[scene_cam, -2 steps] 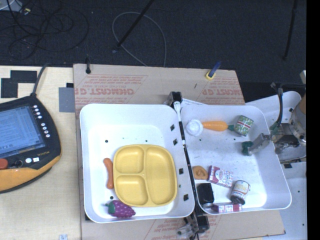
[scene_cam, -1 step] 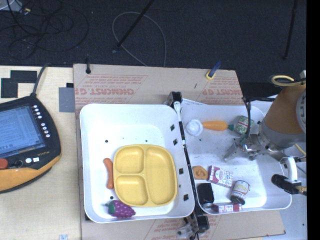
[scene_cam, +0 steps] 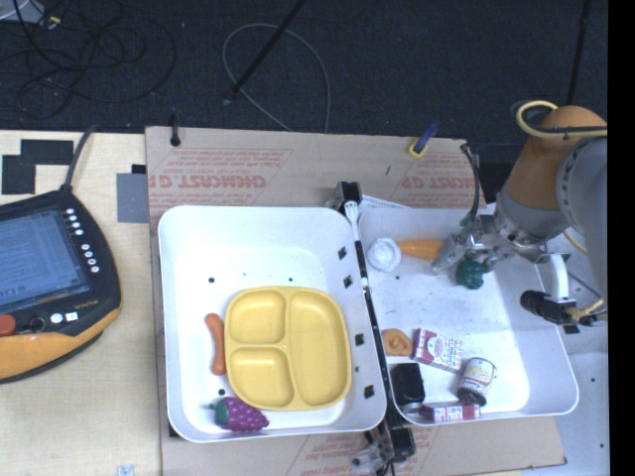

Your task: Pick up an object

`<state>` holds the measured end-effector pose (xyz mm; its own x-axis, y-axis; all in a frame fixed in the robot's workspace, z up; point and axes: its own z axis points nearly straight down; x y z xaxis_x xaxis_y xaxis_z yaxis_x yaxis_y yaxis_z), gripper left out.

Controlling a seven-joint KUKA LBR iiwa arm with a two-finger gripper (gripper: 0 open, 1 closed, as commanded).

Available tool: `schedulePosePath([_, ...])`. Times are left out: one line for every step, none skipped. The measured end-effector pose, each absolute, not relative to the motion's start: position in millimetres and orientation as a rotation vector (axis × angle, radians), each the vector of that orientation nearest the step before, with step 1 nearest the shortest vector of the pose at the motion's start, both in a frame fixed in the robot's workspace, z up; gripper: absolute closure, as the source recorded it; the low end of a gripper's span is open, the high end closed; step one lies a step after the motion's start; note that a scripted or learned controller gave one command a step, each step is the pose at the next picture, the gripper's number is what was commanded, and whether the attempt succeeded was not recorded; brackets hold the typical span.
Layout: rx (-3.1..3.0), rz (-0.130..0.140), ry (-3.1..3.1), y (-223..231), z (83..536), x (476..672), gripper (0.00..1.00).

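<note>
My gripper (scene_cam: 464, 258) hangs low over the back of the right bin (scene_cam: 501, 315), at the end of the grey and orange arm (scene_cam: 544, 181). A small dark green object (scene_cam: 471, 275) lies right at its tip, touching or just under it. An orange carrot (scene_cam: 422, 250) and a white round cap (scene_cam: 384, 255) lie just left of the gripper. Toward the bin's front are a tan cookie (scene_cam: 397, 342), a pink and white box (scene_cam: 438, 348), a small can (scene_cam: 476, 378), a black block (scene_cam: 407, 383) and a flat bar (scene_cam: 451, 413).
The left bin (scene_cam: 198, 256) holds a yellow divided plate (scene_cam: 288, 348), an orange sausage (scene_cam: 215, 343) and purple grapes (scene_cam: 240, 415). A control pendant (scene_cam: 45, 276) rests on the bench at far left. Cables run across the dark floor behind.
</note>
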<state>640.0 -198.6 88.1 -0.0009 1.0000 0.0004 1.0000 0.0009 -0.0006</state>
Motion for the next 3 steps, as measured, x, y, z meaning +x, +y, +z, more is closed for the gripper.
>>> schedulePosePath([-2.217, 0.006, -2.217, -171, 87, 642.5, 0.00])
schedulePosePath([-2.217, 0.002, -2.222, -144, 88, 618.3, 0.00])
schedulePosePath([-2.218, 0.002, -2.222, -121, 88, 601.8, 0.00])
